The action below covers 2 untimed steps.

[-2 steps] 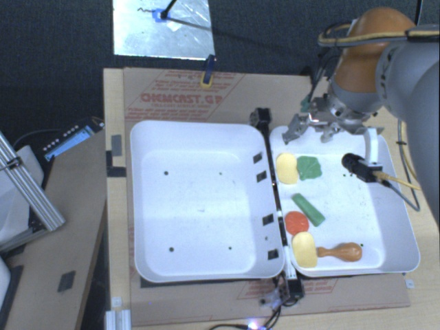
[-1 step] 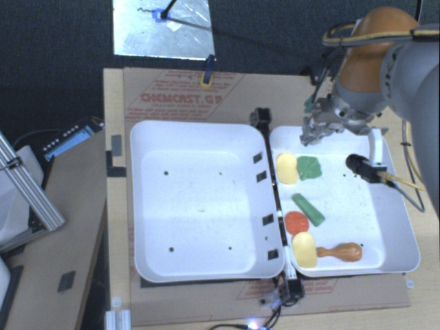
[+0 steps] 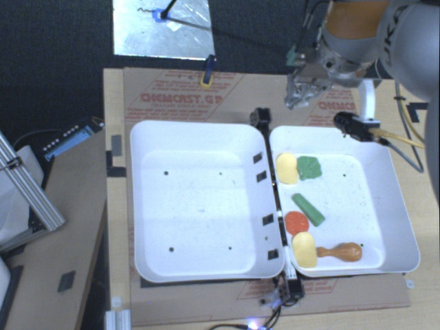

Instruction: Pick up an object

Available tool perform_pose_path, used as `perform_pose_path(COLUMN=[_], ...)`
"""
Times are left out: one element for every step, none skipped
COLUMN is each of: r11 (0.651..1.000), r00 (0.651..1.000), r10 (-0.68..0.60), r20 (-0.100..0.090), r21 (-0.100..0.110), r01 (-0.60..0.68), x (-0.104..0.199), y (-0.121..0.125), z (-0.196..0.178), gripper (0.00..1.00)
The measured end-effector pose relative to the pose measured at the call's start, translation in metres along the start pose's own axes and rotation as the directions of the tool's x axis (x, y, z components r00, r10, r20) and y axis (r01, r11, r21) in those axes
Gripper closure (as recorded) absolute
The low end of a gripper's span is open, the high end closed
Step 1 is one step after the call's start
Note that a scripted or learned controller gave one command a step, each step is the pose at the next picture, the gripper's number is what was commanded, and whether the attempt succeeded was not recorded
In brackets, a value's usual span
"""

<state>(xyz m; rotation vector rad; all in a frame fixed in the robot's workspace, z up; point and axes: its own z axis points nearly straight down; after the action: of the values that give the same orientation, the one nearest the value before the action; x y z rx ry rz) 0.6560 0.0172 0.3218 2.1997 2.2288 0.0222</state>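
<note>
Nearest me, the brown pear [image 3: 339, 252] looks light, hard, slippery (I'd pinch its neck); gripper [image 3: 300, 100] aperture indiscernible.

Red print reading "CHEMCAST GP" stands on the brown protective sheet [image 3: 180, 95] behind the left bin [image 3: 199, 198]; similar print elsewhere is too blurred to read

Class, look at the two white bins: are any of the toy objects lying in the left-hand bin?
No: the yellow piece, green leaf, green stick and red disc all lie in the right bin.
</note>
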Motion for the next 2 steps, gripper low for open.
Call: perform_pose_path(r11=[1.000, 1.000], r00=[1.000, 1.000], r10=[0.001, 0.004], r20=[-0.001, 0.000], r21=[0.010, 0.009], r01=[-0.001, -0.004], x=[0.079, 0.134], y=[0.015, 0.016], z=[-0.028, -0.080], gripper=[1.00, 1.00])
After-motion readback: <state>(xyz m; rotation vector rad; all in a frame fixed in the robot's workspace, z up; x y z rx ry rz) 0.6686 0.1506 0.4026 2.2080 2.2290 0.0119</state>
